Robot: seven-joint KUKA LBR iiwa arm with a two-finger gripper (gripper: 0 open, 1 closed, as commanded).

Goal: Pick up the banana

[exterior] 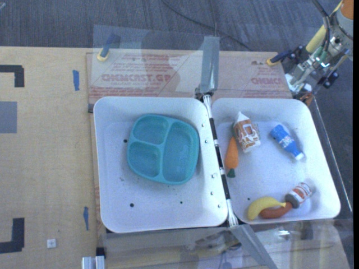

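The banana (260, 206) lies in the right bin (320, 150), close to the near wall and a little left of the bin's middle. It is yellow, curved, and rests flat on the bin floor. A red-brown sausage (275, 211) lies along its right end, touching it, and just beyond the sausage, up and to the right, sits a small bottle (299, 194) with a white cap and a brown label, tilted on its side.

Farther up the same bin, a carrot (231, 156) lies against the left wall, orange with a dark green tip pointing toward the near side. Just right of its upper end is a small carton (246, 134), brown and white, lying tilted. To the carton's right, well apart from it, a blue bottle (286, 141) rests on its side with its white cap pointing down and to the right.

The left bin (112, 206) bears a teal plate (163, 148) with three compartments, set near the bin's middle.

The gripper (305, 72) hangs at the upper right, beyond the far right corner of the right bin and well apart from the banana. Its end is a clutter of grey metal, blue and yellow parts, and whether it is released or clenched cannot be told. Nothing is seen in it.
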